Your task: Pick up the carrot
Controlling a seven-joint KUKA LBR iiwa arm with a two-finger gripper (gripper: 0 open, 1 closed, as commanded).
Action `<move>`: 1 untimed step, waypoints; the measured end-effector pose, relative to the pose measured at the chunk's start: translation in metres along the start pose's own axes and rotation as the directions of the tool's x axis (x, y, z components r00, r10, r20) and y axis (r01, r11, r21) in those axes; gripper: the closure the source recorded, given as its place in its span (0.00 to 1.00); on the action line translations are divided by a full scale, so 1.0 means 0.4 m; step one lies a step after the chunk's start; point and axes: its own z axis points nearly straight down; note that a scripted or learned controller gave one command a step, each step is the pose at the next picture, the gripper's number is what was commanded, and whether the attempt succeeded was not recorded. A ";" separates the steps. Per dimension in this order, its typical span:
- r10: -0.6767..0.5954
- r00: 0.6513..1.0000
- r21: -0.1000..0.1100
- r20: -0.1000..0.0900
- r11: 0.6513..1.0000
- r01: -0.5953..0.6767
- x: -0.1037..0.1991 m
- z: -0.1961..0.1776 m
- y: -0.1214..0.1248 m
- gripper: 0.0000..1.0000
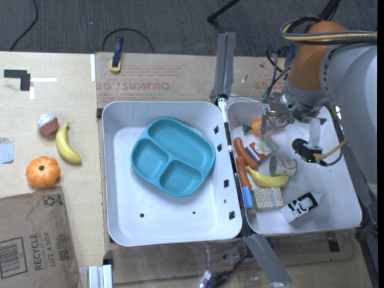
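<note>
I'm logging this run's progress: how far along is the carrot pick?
Done: the arm has reached into the right bin, and the gripper hangs low near its back left corner, beside a small orange item. In hand: nothing visibly held. Left: the carrot lies along the bin's left wall, by the banana, not lifted. The grasp and lift remain.

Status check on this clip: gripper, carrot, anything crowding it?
Gripper low in right bin, fingers unclear. Carrot along left wall, not held. Banana and blue marker touching it.
</note>
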 end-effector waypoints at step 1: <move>0.134 0.991 -0.014 -0.003 0.991 -0.134 0.025 -0.200 0.001 1.00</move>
